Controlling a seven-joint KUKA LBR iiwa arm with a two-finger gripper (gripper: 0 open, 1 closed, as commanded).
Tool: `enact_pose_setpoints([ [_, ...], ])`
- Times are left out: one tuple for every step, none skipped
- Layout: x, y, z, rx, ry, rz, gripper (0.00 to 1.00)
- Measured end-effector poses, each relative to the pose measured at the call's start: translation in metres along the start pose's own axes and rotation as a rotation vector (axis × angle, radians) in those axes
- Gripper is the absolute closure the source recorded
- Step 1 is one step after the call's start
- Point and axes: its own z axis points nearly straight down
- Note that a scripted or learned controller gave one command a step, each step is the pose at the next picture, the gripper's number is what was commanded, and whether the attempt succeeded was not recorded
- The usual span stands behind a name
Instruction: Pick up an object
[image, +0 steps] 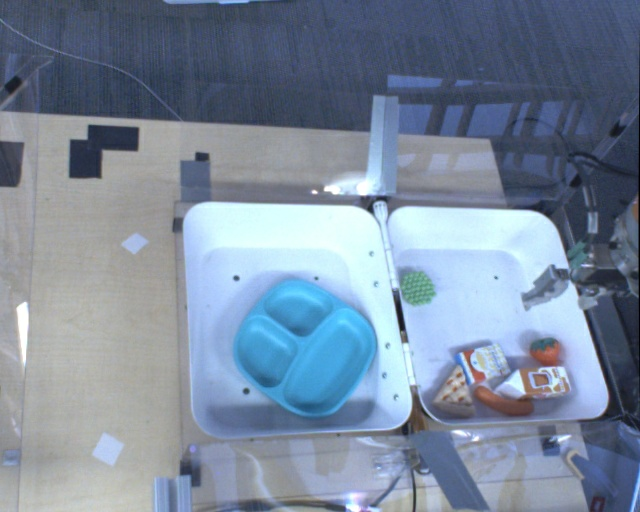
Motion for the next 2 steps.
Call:
enact_pose_setpoints([
  [0.024,-0.011,0.078,0.001,0.001,0.125,0.00],
  [-0.012,-0.008,0.161,-0.020,0.002,0.057,0.00],
])
